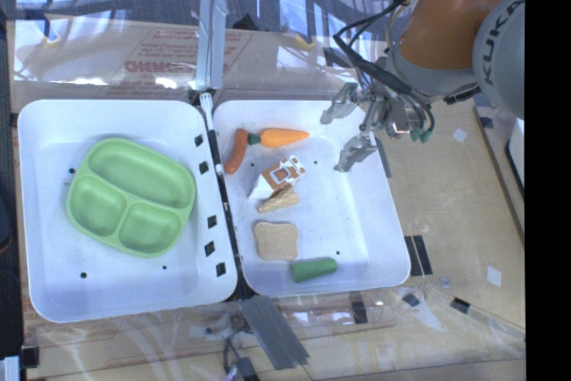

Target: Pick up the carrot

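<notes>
Starting at the left, the left bin (pixel 36 219) holds a green divided plate (pixel 131 195) with three compartments, lying slightly turned toward the bin's middle. A row of dark clips (pixel 212 192) runs down the seam where the two bins meet.

The right bin (pixel 379 219) carries several small things. Nearest the seam lies a reddish-brown sausage (pixel 235 151), tilted, its upper end close to the green top of the carrot (pixel 279 137). The carrot rests flat near the bin's far wall, its tip pointing right. Below it sits a small wrapped item (pixel 280 176) in white and brown, touching a wedge of bread (pixel 278 202). Further toward the near edge lies a slice of toast (pixel 276 240), and just beside it a green cucumber-like piece (pixel 313 269).

At the right, the gripper (pixel 350 131) hangs over the bin's far right corner, its fingers spread apart and grasping nothing, well clear of the carrot.
</notes>
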Available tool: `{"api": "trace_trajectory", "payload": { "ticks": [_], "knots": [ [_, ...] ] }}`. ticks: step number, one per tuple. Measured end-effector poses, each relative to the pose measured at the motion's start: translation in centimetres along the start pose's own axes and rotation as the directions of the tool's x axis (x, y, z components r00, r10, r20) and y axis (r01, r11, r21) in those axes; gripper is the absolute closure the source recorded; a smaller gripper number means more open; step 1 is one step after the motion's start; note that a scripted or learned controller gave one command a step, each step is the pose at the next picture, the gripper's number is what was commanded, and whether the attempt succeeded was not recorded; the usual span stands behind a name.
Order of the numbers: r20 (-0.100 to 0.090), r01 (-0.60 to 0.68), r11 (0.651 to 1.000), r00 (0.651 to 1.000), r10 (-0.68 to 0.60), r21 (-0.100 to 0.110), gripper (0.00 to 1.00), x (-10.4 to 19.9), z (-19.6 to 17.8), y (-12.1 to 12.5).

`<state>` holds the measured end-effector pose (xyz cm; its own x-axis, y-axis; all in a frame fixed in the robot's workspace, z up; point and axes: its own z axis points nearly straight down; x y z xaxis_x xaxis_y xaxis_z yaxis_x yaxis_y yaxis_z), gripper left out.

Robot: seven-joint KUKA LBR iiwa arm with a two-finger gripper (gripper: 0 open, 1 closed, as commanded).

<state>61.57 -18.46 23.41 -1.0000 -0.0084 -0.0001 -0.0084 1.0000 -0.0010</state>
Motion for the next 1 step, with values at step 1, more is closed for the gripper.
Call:
{"api": "trace_trajectory", "payload": {
  "ticks": [1],
  "knots": [
    [-0.006, -0.188, 0.982, 0.982, 0.188, -0.002, 0.0, -3.9, 10.26, 2.35]
  ]
}}
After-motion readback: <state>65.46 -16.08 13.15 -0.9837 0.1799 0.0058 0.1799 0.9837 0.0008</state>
